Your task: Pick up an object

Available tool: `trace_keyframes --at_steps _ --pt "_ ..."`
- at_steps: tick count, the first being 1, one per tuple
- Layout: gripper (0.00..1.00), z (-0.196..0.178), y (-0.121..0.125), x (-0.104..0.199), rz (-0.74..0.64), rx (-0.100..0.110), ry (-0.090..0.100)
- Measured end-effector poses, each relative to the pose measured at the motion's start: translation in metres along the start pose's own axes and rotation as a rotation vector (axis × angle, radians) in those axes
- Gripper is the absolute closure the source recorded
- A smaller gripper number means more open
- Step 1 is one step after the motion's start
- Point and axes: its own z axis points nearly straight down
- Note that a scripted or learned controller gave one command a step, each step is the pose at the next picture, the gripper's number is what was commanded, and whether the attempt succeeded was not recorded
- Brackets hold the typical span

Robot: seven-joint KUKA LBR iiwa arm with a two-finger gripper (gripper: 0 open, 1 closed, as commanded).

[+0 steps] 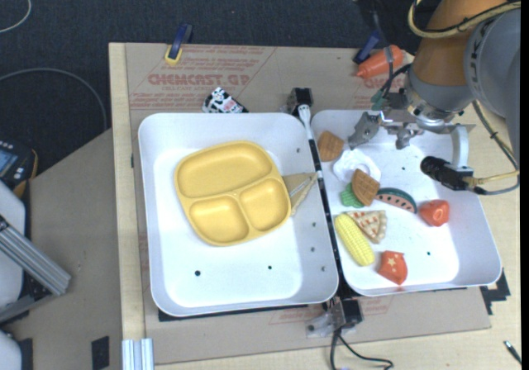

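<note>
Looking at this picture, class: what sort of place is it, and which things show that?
Probably a robotics lab bench: a grey robot arm with an orange band, two shallow white bins, and plastic toy food like yellow corn.

Red block lettering printed across the brown board [248, 79] behind the two white bins reads what appears to be "CHEMCAST GP", though the slanted view and faded ink leave the last letters uncertain. The words sit at the board's far edge, above the left bin [157, 195], framed by thin red diagonal lines that form part of the same print. Smaller red type runs along that edge of the board above the large word, and more of it shows on the strip of board by the near edge below the bins; both are too small to read. No other text, number or brand mark is legible.
</note>
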Motion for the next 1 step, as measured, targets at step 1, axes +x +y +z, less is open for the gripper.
trace_keyframes --at_steps 1 --pt "0.00 0.0642 -0.0017 -0.0005 0.000 0.000 0.000"
